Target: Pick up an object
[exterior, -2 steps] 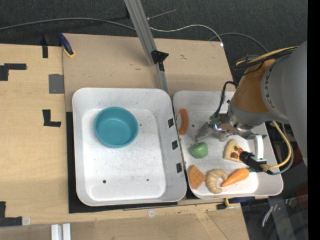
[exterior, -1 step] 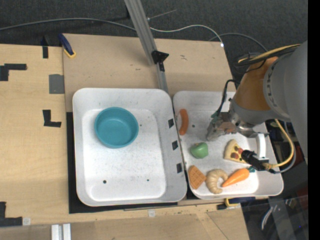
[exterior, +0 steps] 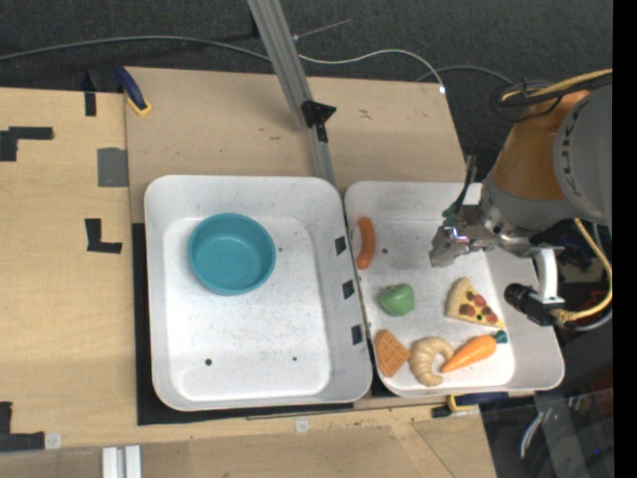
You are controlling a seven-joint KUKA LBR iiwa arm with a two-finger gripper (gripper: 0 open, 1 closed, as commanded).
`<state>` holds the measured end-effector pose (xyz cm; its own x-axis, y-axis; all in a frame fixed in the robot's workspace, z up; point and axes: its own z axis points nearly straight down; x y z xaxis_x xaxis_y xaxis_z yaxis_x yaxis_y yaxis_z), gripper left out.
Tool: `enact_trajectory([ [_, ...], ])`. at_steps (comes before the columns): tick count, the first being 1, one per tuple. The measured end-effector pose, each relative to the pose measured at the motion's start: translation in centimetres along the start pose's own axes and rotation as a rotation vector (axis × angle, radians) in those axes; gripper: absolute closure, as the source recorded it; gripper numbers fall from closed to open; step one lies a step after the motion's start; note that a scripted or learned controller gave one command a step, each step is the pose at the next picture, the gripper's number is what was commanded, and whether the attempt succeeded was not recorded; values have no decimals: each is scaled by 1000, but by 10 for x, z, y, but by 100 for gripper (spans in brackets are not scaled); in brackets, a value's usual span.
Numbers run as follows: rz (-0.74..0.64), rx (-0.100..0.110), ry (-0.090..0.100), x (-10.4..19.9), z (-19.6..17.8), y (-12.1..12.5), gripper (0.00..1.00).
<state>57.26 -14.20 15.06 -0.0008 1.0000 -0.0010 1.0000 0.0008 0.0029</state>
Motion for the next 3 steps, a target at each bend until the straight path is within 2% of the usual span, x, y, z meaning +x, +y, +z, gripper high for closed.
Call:
enact_trajectory([
  [1, -1, -1, 0, 0, -53, 1, 100],
  [2, -4, 6, 3, 50, -47, -7, 100],
  [3, -6, 4, 3, 99, -62, -18, 100],
])
